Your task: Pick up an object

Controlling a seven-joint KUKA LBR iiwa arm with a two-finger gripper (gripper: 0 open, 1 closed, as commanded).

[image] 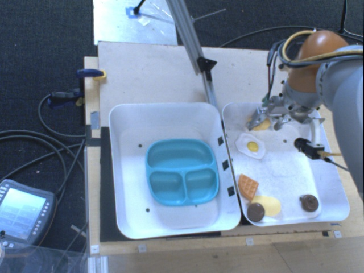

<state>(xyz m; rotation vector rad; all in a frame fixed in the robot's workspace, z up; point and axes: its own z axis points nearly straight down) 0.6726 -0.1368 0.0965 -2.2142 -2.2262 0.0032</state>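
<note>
Yellow, and partly masked by the gripper (263,120), a small pale piece (263,125) lies at the far left corner of the right-hand bin (335,206), touching or just under the fingertips; whether the gripper is apart, together or clamped on that piece cannot be told from this view. The likeliest fault, in my judgement, is a close beside the piece rather than around it, since it sits tight against the bin wall (227,124) and leaves little room. A second risk is the fried egg (251,147) just beside it being nudged. The waffle (248,186), yellow disc (268,205) and two brown rounds (255,211) (309,202) lie well apart. The blue tray (182,172) occupies the left bin (122,169).
</note>
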